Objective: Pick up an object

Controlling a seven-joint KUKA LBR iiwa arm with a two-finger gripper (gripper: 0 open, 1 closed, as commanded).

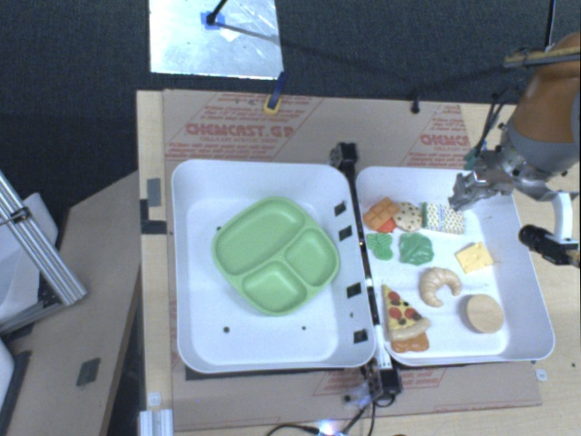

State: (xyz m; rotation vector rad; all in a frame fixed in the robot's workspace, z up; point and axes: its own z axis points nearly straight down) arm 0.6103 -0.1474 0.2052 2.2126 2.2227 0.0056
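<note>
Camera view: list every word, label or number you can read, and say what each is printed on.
"CHEMCAST GP": red print on the brown sheet under the white bins, at upper left.
"CHEMCAST": the same red print at upper right, partly cut off by the arm.
Smaller red lines beneath each mark: too blurred to read.
Red print on the sheet's front edge, below the bins: too blurred to read.
The toy foods, the green tray and the gripper bear no legible text.

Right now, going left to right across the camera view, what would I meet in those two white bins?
Green divided plate → pizza slice → croissant → cheese wedge → gripper sits farther back, above the right bin.
</note>
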